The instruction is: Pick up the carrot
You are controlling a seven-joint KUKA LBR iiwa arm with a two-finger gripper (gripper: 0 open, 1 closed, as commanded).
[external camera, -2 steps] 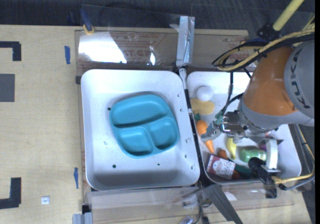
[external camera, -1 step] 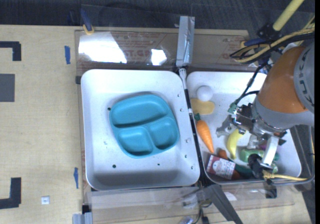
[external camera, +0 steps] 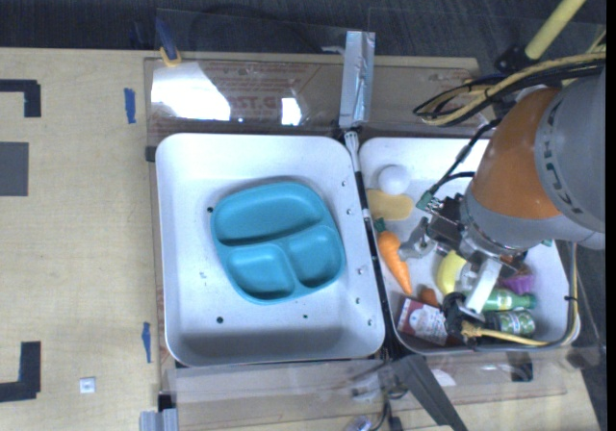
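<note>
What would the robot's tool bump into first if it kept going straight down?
Probably the yellow lemon-like toy, which sits right under the tool in the right bin. The carrot lies a bit to the side, nearer the bin's left wall. Depth is hard to judge from above.

The arm [external camera: 539, 160] is cut off by the right edge of the camera view, and its bulk covers much of the right bin [external camera: 568, 270], including the bin's far right corner. The gripper [external camera: 472, 290] is partly masked by cabling and wrist hardware, so the finger position cannot be determined. A yellow object [external camera: 450, 272] and a purple object [external camera: 521, 282] are partly hidden behind the gripper; neither can be identified. The red packet [external camera: 423, 320] bears printing too small to read.
</note>
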